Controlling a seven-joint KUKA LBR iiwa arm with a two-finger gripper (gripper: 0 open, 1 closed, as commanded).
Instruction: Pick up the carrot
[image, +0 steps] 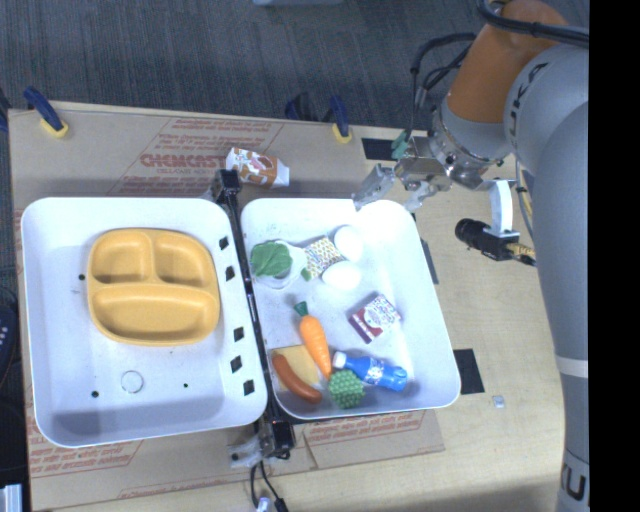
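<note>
The carrot is seen low in the right bin, crowded by a sausage, a green piece and a bottle; a neighbour could be nudged or caught instead if the descent is misaligned. Farther back, a carton and eggs are passed. The claw is held open and empty above the far rim.

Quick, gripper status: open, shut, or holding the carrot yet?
Gripper: open, holding nothing, above the right bin's far corner. Carrot lies in that bin, untouched.
</note>
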